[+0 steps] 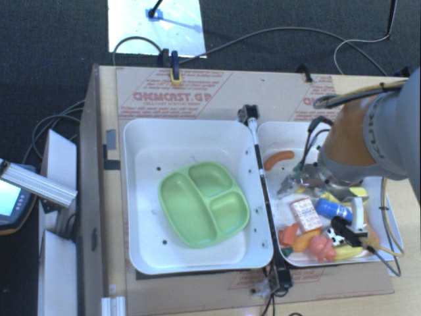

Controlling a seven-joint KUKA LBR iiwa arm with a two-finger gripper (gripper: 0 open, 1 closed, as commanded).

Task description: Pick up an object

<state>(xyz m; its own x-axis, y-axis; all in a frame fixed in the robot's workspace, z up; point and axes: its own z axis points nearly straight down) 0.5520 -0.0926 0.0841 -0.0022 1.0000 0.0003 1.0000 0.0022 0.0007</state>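
Note:
My gripper (290,182) hangs low in the right bin (284,135), near its left wall and over bare white floor. The grey arm (368,140) reaches in from the right above it. An orange sausage (278,158) lies just behind the gripper. A red and white box (306,213) lies just in front of it, with a blue bottle (332,209) to the box's right. I see nothing held in the gripper.
An orange carrot (293,236), a pink toy (321,247), a black and white piece (339,236) and yellow pieces (357,192) crowd the right bin's front. The left bin (148,157) holds a green divided plate (204,203). A divider (258,170) separates the bins.

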